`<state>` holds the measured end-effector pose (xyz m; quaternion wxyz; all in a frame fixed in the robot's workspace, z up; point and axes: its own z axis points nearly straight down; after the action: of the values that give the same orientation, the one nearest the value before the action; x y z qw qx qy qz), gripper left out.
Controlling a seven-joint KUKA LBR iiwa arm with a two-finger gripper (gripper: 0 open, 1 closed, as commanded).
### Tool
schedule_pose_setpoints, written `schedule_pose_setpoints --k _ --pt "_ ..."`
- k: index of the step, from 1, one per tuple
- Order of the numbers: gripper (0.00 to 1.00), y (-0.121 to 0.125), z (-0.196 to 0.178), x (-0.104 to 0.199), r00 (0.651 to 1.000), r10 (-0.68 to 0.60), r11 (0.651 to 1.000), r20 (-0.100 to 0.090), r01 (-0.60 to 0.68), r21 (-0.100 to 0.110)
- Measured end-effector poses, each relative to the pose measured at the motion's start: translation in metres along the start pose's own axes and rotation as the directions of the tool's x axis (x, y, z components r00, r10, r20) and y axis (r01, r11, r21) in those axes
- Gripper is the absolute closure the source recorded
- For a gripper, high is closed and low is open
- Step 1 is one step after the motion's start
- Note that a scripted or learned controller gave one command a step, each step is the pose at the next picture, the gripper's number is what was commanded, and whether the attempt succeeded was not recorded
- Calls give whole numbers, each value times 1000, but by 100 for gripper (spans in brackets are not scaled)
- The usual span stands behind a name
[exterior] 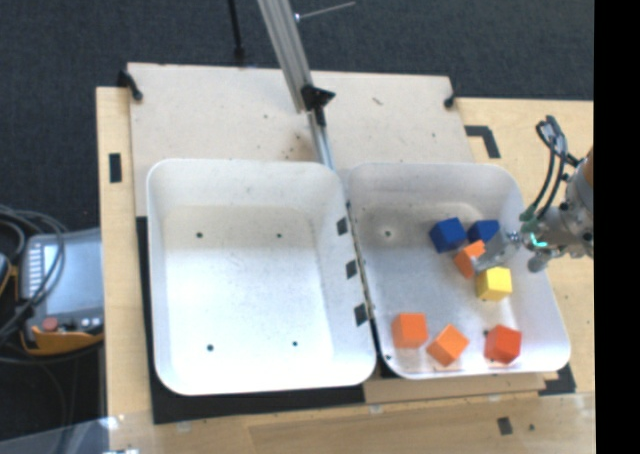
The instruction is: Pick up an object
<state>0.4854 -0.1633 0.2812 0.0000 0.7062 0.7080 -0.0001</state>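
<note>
Gripper (497, 254) sits low in the right bin (420, 187), among the blocks — its state I cannot tell. Just beside it: yellow block (494, 283), orange block (467, 260), blue block (448, 234). Left bin (170, 192) alongside.

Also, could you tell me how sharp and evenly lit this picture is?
Camera view: soft throughout, so the blocks' edges blur; lighting is even, with faint shadows beside the yellow block; the gripper is smeared; no strong glare on the right bin.
</note>
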Motion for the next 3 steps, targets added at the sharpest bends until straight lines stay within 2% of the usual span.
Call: schedule_pose_setpoints --k 1,2,3 --pt "0 0 -2 0 1000 2 1000 1 -2 -3" --pt "0 0 41 -4 1000 3 1000 1 -3 2" --pt "0 -1 104 -7 1000 4 1000 -1 -4 5"
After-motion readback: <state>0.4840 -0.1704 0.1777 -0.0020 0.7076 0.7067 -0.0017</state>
